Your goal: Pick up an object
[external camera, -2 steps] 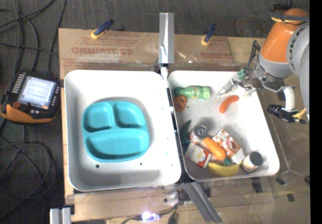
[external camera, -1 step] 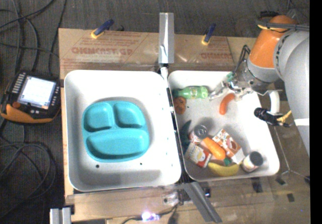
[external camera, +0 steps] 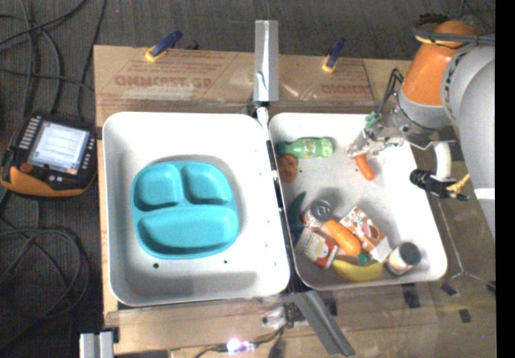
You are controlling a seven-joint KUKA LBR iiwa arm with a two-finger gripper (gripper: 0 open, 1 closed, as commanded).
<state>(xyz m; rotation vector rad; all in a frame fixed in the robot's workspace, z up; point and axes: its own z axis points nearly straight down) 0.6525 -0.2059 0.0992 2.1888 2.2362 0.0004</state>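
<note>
My gripper (external camera: 367, 145) hangs over the upper right part of the right bin (external camera: 418, 195). Its tip is right above a small orange piece (external camera: 365, 166) that lies at a slant on the bin floor; whether they touch is unclear. A green bottle (external camera: 311, 147) lies to the gripper's left, with a brown object (external camera: 287, 166) beside it. In the bin's lower half is a pile: a grey round can (external camera: 321, 209), an orange carrot (external camera: 343, 236), a printed carton (external camera: 368, 228), a banana (external camera: 358, 270) and a dark round jar (external camera: 405, 255).
The left bin (external camera: 121, 187) holds a blue divided plate (external camera: 187, 207). A grey metal post (external camera: 265, 59) stands behind the rim between the bins. A pendant (external camera: 52, 151) lies off the bench to the left. The arm's black cable fitting (external camera: 430, 181) overhangs the right bin's edge.
</note>
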